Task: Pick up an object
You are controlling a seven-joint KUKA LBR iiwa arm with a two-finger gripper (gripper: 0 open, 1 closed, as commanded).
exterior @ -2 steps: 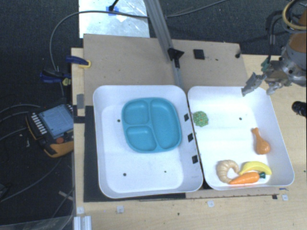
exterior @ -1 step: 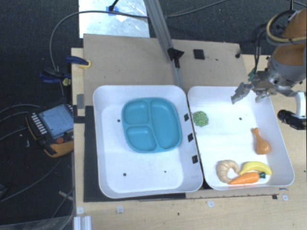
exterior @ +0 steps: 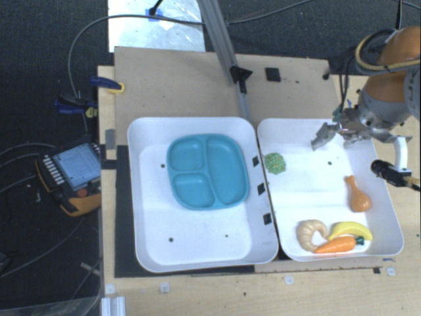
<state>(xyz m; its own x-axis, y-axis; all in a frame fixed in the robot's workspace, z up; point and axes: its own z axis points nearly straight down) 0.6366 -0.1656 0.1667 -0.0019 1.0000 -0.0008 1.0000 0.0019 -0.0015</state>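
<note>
two spread fingers of the hand point(exterior: 335, 137) hold nothing.

Dark speckled carpet floor point(exterior: 46, 38) all around my bench. Tan bench top point(exterior: 171, 84) under the bins. Black cables point(exterior: 85, 31) loop over the floor at left. Handheld pendant point(exterior: 71, 176) lies left of bench. Shiny foil-like sheet point(exterior: 158, 15) behind the bench, catching light.

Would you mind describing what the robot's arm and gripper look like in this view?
The arm is rounded and grey, with a broad orange band above the wrist. Dark cables run along it near that band. The gripper is a small grey metal assembly with slim fingers, and a white part with a black end projects below the wrist.
</note>
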